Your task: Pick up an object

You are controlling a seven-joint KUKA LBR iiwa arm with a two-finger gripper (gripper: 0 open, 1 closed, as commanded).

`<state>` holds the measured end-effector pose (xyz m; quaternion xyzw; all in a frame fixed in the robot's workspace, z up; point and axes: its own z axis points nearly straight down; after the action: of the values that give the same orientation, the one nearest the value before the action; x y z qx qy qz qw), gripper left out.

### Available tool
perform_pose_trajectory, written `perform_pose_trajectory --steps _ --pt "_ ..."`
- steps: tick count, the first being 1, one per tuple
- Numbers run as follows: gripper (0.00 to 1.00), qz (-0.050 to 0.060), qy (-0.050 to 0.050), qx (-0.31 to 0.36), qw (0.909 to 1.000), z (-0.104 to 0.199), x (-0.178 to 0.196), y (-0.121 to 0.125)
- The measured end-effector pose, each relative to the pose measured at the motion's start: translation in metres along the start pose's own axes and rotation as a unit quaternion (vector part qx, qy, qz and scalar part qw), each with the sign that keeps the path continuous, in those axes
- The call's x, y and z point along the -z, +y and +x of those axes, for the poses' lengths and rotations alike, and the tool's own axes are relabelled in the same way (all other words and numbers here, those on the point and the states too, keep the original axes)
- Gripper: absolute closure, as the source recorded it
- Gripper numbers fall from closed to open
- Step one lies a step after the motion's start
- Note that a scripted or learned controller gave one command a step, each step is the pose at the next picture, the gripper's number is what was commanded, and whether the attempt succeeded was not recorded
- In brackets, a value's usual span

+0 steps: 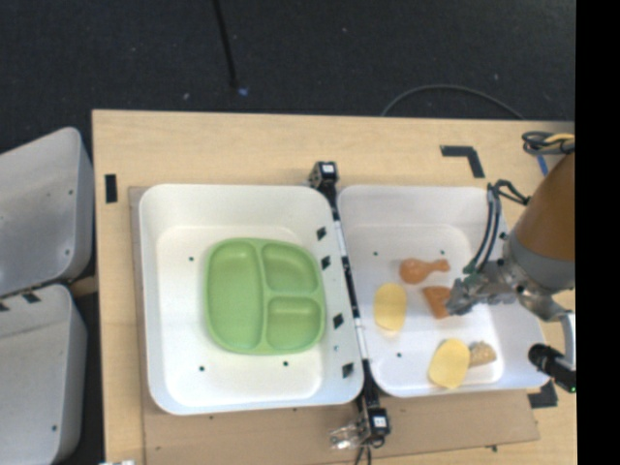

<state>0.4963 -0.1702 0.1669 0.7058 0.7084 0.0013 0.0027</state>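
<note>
From my remote station I watch the gripper (463,296) hang low in the right bin (417,206), its tip touching or just over the orange wedge-shaped piece (436,301) that lies near the bin's middle; whether the claw is spread or pressed together I cannot tell, since the wrist and its cables hide the tips from above. At twelve o'clock from that piece, just beside it, lies the orange drumstick-shaped toy (422,269); at nine o'clock, a little apart, the pale yellow oval (390,308); at six o'clock, the round yellow slice (449,363) touching a small tan lump (481,355). The left bin (174,376) carries a green divided plate (263,295), well apart from the arm. I judge the orange piece to be light, stiff play-food plastic with a smooth, likely slippery skin, not fragile. Its tapering shape could squirt out of a pinch, so I would take it across its thicker end, fingers squarely on opposite flat sides, clear of the drumstick. The flat yellow pieces look harder to get under; the drumstick's narrow neck is my second choice.
</note>
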Motion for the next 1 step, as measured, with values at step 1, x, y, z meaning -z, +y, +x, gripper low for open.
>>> perform_pose_trajectory --steps 1 --pt "1.00 0.000 0.000 0.000 1.0000 -0.0029 0.0431 0.0023"
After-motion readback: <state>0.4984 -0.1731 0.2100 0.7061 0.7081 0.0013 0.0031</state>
